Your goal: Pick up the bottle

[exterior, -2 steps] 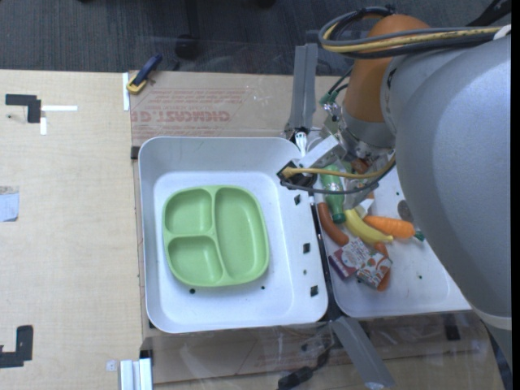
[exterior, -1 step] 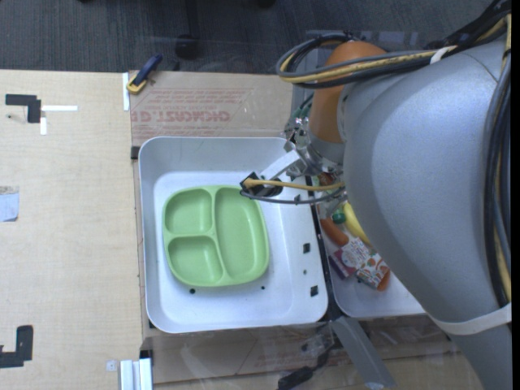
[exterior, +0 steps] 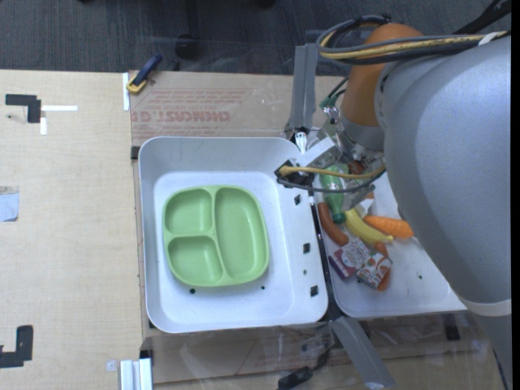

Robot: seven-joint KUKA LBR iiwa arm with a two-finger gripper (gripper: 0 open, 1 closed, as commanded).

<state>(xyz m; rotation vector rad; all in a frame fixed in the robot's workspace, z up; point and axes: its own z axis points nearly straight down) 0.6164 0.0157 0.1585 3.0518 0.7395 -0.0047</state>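
Camera view is looking down on two white bins sitting side by side on a wooden bench. The arm (exterior: pixel 439 136) is reaching in from the right and is covering much of the right bin (exterior: pixel 422 295). Its orange band (exterior: pixel 370 88) is showing above the wrist, with yellow and black cables (exterior: pixel 382 45) looping over it.

The gripper (exterior: pixel 318 173) is hanging low over the far left corner of the right bin, just beside the wall where the bins are meeting. How wide it is standing, and whether it is gripping anything, cannot be told, since the wrist and clutter are hiding that spot.

The bottle (exterior: pixel 331 184), greenish and partly hidden, is lying in that same far left corner of the right bin, right under the gripper and among other items. Just nearer the camera a sausage (exterior: pixel 331 222) is lying along the left wall, a banana (exterior: pixel 363 227) is lying beside it, and a carrot (exterior: pixel 388 227) is touching the banana's right side. Two packets (exterior: pixel 366 265) are lying just in front of them.

The left bin (exterior: pixel 150 242) is holding a green plate (exterior: pixel 215 234) with three compartments, lying flat near the middle. A cardboard sheet (exterior: pixel 195 108) is lying behind the bins.
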